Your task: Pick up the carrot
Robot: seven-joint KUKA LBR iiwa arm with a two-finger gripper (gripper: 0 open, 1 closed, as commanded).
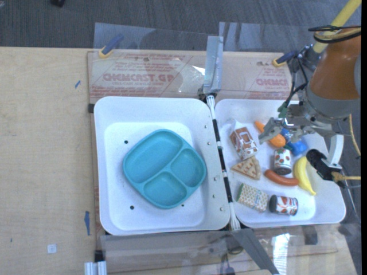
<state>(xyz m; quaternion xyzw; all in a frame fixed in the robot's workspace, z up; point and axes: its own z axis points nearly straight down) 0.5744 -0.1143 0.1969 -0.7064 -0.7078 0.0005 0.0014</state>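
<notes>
Orange carrot (274, 137): lies in the right bin (330, 213), toward its upper middle, partly hidden under the gripper (276, 132); only an orange stub at the left and a rounder orange end below the fingers show.
Material: looks like a moulded plastic toy (my judgement), so probably light, stiff and smooth, likely to slip or roll from a weak pinch.
Where to hold: across the thicker middle of the body, fingers square to its long axis, not on the tapered tip.
Gripper fingers: spread to a moderate gap and straddling the carrot from above; whether the pads touch it I cannot tell, and it is not lifted.
Neighbours: a blue piece (297, 148) just beside its right end, a small can (282, 161) just below, a carton (243, 142) to the left, all near enough to be nudged.
Left bin (106, 171): holds 1 teal divided plate (164, 168), well apart from the carrot.
</notes>
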